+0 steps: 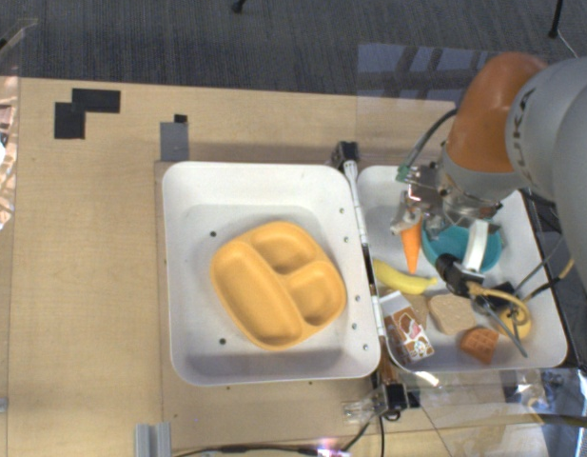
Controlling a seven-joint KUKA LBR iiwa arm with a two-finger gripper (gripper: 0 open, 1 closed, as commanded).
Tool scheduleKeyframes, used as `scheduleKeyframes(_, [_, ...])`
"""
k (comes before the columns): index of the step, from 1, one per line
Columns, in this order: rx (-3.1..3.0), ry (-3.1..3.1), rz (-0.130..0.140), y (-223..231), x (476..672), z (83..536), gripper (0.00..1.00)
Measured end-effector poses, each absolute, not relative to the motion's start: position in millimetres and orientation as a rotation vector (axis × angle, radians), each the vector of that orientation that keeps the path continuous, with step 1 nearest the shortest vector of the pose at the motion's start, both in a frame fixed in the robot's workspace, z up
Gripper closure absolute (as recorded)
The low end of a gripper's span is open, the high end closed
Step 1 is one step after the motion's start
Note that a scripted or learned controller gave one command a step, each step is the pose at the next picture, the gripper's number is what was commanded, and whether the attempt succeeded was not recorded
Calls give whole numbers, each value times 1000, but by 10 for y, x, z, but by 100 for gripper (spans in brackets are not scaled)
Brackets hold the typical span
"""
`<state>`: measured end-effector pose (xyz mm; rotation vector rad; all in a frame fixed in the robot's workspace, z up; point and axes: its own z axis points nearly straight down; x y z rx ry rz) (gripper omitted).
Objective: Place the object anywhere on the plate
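Looming highest toward the camera, the grey arm with its orange band [493, 103] reaches in over the bench's right side and hangs above the right bin [550, 346]. Its end effector [436, 219] sits low among the bin's contents, and whether it is open or closed on anything cannot be told from this slant. A carrot [411, 246] lies just beside it, pointing toward the bench's front edge, next to a teal bowl [455, 246]; a banana [402, 277], a slice of bread [452, 314], a waffle-like piece [480, 344] and a small packet [410, 334] crowd the front of that bin. The carrot looks the likeliest object to pick, though that is a judgement. The yellow divided plate [278, 282] rests in the middle of the left bin [184, 265], well apart from the end effector, toward the bench's left.
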<state>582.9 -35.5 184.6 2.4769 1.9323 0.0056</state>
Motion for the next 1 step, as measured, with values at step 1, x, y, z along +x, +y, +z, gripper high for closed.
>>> scheduleKeyframes(1, [2430,1994,11,471,5617,2242,100])
